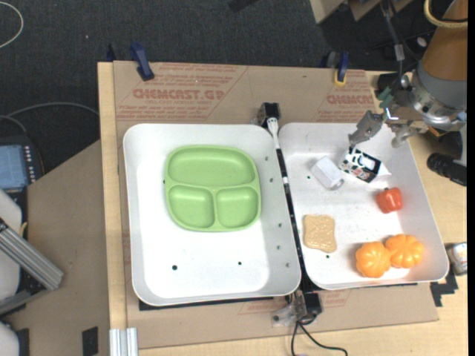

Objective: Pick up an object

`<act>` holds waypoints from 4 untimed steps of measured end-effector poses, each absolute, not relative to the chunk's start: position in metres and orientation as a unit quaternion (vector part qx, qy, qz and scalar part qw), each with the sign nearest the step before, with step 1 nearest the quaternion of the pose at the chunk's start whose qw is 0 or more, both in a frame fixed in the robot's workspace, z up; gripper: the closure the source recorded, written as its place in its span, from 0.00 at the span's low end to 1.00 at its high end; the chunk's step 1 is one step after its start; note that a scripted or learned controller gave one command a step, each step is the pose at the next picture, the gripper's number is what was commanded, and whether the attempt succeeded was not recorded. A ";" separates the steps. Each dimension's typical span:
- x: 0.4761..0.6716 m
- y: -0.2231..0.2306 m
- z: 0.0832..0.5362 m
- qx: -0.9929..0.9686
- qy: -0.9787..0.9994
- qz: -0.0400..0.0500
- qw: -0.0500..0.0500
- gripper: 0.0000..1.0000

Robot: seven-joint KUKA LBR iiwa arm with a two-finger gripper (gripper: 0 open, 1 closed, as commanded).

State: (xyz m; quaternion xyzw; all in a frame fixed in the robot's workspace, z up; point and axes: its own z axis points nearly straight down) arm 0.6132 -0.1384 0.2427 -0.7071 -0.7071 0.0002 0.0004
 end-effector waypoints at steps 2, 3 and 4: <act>0.569 -0.076 0.241 -0.706 -0.708 0.001 0.003 1.00; 0.515 -0.017 0.197 -0.705 -0.709 0.002 0.005 1.00; 0.478 0.041 0.244 -0.705 -0.709 -0.001 0.000 1.00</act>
